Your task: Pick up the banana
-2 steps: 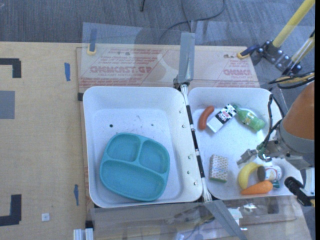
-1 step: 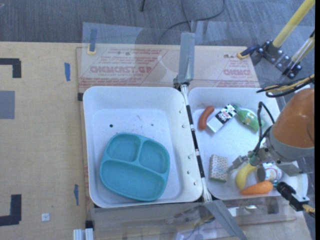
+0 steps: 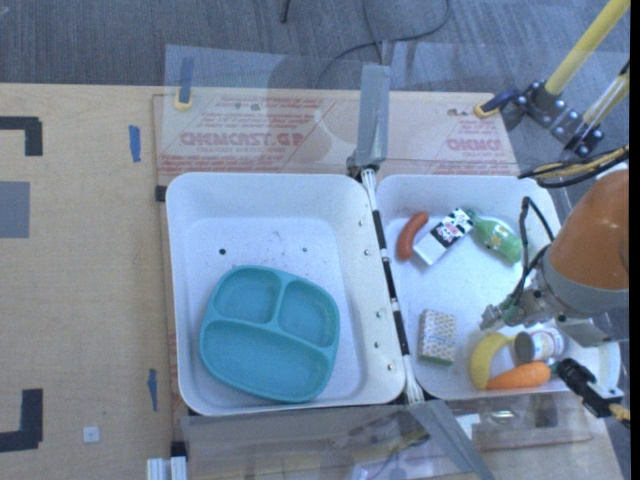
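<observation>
**Arm over the right bin, banana in the near corner**

The worktop [image 3: 80,298] carries two white bins side by side. The left bin [image 3: 190,208] holds a teal plate [image 3: 268,334] with three compartments, and this plate lies toward the near side of the bin.

The right bin [image 3: 400,193] holds several small things. The banana [image 3: 486,358] lies in the near right part of this bin. It is yellow, curved and rather short. A carrot [image 3: 518,376] lies just beside it on the near side and seems to touch its lower end. A small white bottle [image 3: 540,346] lies right of the banana, close above the carrot. A small patterned box [image 3: 437,336] lies to the left of the banana, a little apart from it.

In the far part of the same bin there is a red sausage [image 3: 411,236], and beside it a black and white box [image 3: 447,234]. A green thing [image 3: 497,238] lies further to the right.

The arm [image 3: 595,243] comes in from the right, with its orange band over the right edge of the bin. The gripper [image 3: 512,314] hangs just above the upper end of the banana. I cannot tell if it is wide or narrow, and no thing is visible in it.
</observation>
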### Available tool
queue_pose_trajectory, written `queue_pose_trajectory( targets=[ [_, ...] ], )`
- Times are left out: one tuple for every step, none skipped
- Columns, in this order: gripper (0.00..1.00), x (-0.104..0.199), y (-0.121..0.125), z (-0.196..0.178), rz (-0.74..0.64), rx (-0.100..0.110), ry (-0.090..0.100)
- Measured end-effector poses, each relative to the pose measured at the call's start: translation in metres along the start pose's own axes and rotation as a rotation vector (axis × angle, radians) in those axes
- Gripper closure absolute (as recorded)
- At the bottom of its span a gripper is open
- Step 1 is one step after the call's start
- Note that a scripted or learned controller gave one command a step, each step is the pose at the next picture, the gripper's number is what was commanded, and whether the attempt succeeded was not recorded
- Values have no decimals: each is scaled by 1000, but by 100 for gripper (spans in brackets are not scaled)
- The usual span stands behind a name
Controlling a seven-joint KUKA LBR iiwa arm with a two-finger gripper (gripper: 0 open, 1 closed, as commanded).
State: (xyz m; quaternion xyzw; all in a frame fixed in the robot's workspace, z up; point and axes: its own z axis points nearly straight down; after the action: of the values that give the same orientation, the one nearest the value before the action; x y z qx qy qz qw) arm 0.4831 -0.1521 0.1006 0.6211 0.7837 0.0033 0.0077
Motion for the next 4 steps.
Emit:
queue_pose_trajectory(
  targets=[
    [100,24,13,11,274,5,-3],
    [0,24,14,11,274,3,-2],
    [0,-8,-2,11,231,3,3],
    [100,-11,-2,1,236,-1,0]
  ],
)
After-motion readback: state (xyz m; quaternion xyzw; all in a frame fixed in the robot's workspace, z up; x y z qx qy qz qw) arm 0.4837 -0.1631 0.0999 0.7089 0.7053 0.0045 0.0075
